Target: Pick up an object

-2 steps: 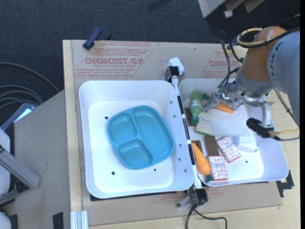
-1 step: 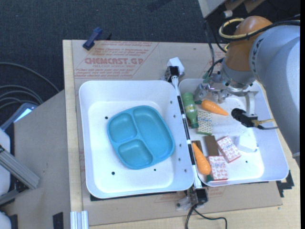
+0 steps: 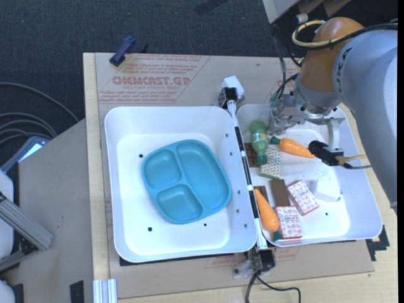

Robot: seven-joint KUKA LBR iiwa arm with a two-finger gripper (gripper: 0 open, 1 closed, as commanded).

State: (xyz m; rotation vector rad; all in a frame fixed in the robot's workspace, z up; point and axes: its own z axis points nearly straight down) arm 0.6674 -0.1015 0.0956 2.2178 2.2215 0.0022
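At the twelve o'clock end of the right bin, the hand hung low over the clutter, its state impossible to tell from above, since the wrist hid it. Nothing could be seen held. Just beside it, toward four o'clock, lay the nearest carrot, an orange tapered piece with its thick end toward three o'clock, resting apart from the green bottle at its nine o'clock. It looked like a moulded plastic toy: probably light, stiff and rather slick, so it would likely roll or squirt out if pinched near the tip. The thick middle, taken across its width, seemed the safest hold. A second carrot lay against the bin's nine o'clock wall, harder to reach. The left bin held a blue divided plate.
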